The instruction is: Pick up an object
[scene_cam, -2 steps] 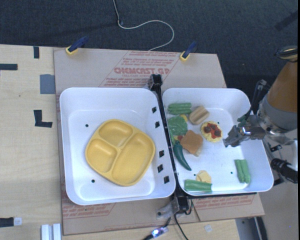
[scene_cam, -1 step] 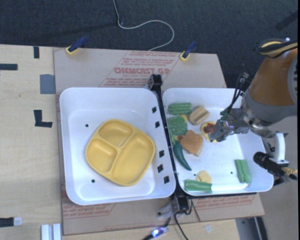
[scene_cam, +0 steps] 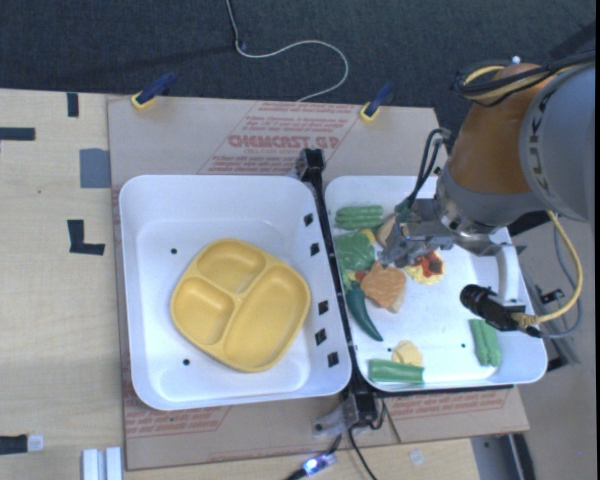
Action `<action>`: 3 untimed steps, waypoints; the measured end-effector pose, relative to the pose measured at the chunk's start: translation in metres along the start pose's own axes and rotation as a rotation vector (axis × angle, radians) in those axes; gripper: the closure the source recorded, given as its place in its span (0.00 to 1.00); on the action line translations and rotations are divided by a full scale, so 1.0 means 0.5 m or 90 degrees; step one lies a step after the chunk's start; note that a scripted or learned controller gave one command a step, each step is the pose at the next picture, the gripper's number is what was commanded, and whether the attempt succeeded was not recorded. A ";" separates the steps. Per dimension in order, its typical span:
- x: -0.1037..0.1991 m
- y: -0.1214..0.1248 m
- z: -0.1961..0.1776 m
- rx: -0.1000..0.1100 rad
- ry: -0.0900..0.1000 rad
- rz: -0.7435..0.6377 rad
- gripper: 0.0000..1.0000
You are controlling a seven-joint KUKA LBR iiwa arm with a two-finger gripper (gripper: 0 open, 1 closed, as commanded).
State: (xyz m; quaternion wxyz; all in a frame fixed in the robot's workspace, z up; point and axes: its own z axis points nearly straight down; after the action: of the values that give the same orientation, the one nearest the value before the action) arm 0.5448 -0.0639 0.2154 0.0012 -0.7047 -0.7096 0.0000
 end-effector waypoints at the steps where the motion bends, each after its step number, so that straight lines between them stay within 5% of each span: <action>1: 0.098 0.058 -0.029 -0.002 0.000 0.000 1.00; 2: 0.175 0.104 -0.027 -0.001 0.000 0.001 1.00; 3: 0.154 0.086 -0.028 0.000 -0.002 0.004 1.00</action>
State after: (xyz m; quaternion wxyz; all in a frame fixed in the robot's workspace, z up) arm 0.5872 0.0133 0.2297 0.0003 -0.7070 -0.7072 0.0014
